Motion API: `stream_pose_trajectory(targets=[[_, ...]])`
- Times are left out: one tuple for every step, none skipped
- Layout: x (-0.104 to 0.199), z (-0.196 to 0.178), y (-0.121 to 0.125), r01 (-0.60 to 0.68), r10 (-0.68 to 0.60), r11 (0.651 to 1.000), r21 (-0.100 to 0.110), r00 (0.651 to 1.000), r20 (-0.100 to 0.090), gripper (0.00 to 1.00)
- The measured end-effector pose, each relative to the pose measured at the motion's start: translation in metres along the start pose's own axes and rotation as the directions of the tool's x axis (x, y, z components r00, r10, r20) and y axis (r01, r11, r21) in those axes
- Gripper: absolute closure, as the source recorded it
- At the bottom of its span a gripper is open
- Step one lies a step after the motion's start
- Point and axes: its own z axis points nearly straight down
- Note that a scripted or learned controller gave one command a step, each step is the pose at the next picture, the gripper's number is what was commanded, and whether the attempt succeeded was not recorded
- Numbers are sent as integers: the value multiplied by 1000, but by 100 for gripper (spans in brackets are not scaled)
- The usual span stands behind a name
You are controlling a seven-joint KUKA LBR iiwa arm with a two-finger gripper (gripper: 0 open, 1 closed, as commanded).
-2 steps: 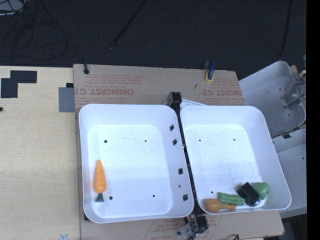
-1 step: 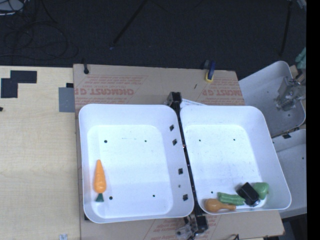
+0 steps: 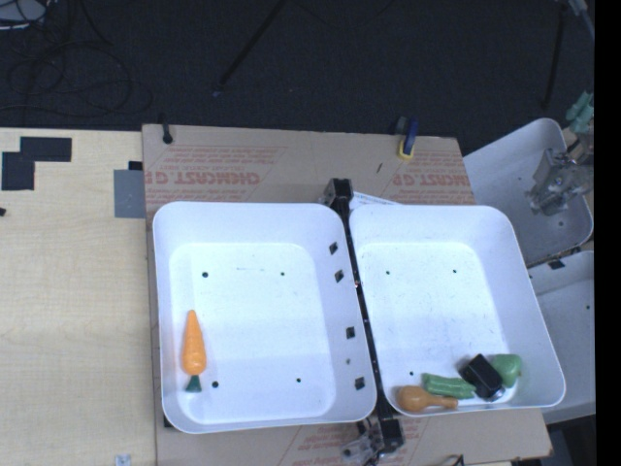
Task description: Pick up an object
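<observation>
A robotics lab: white bins (image 3: 247,223) on a cardboard-covered bench (image 3: 291,168), cables (image 3: 58,56) behind.

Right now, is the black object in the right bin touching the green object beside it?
Touching. The camera view shows the black object lying against and partly over the green object, no gap between them.

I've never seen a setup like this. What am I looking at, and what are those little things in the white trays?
One camera above a bench looks down at a slant on two shallow white bins, side by side on cardboard. The left bin holds a toy carrot, near its lower left corner. In the right bin, clustered at the lower right corner, lie an orange piece, a green piece, a black block and a lighter green piece. The grey metal parts at the right edge seem to belong to the robot arm, whose job is picking up one object.
</observation>
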Motion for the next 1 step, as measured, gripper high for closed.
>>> stream_pose_trajectory(targets=[[12,0,0,1,-1,1000,0,1000,0,100]])
